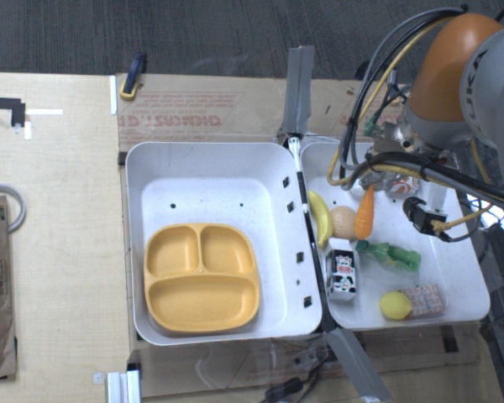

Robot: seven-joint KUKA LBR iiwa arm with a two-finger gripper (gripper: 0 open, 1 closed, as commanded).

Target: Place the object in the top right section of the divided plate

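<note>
Two shallow white bins side by side on the bench. In the left bin (151, 225): a yellow divided plate (202, 277) toward the near-left corner, three sections, all bare – two small ones at the far side, one long one nearest. Top right section (225, 250) open, unobstructed.

In the right bin (462, 296): a banana (320, 217) along the left wall, a pale egg-shaped item (343, 222) just beside it, a small cow-patterned milk carton (343, 273) below those, a green leafy piece (392, 255) near the middle, a lemon (395, 306) and a speckled pinkish block (425, 300) touching near the front edge.

Plenty of bare floor around the plate, far side especially; only the shared divider wall between bins to cross. Right bin crowded at its left and front, more room toward the right wall.

Gripper (371, 187) low over the far part of the right bin, under grey wrist and looping cables. Orange carrot (364, 211) hanging point-down directly beneath, top end right at the fingers – seemingly pinched there, though the grip point sits half hidden by hoses. Carrot tip just beside the egg-shaped item.
</note>
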